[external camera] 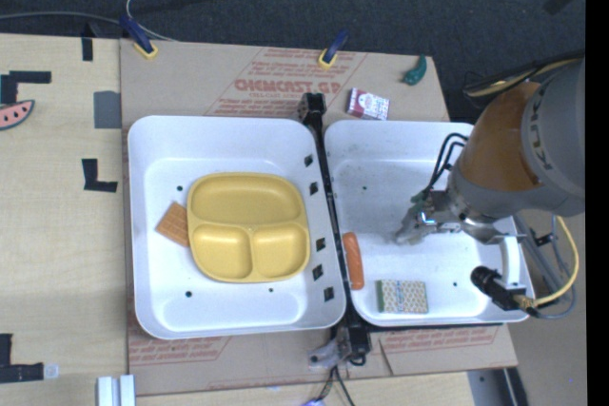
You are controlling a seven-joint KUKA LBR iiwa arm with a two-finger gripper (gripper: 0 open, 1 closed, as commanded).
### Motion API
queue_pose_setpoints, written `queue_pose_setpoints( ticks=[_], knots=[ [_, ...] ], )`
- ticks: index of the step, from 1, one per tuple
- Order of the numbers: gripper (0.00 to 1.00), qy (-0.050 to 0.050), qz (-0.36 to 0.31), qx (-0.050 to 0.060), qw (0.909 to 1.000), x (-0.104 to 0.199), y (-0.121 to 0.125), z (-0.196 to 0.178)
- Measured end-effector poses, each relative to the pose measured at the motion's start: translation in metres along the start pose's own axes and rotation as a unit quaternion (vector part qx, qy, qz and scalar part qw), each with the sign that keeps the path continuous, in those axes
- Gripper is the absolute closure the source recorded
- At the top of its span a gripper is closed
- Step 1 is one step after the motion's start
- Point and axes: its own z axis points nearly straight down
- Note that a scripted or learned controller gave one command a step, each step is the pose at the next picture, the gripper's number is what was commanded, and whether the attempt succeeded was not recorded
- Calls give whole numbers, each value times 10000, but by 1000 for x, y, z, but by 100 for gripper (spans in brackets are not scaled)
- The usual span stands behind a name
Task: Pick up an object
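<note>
My gripper (416, 225) reaches down into the right bin (381, 157) from the right, its tips close to the bin floor near the middle. An orange carrot-like stick (353, 261) lies along the bin's left wall, left of and below the gripper. A green patterned sponge-like pad (402, 296) lies flat near the front wall, below the gripper. Nothing shows between the gripper's tips.
The left bin (152, 204) holds a yellow divided plate (249, 225) with a tan wafer-like piece (173, 223) tucked under its left edge. A small red-and-white packet (366, 104) lies on the cardboard behind the right bin. The arm's bulk covers the right bin's right side.
</note>
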Motion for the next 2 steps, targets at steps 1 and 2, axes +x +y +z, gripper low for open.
queue_pose_setpoints(
  ticks=[1, 2],
  knots=[
    [100, 3, -4, 3, 10000, 0, 0, -9],
    [100, 8, -6, 7, 10000, 1, 0, -18]
  ],
)
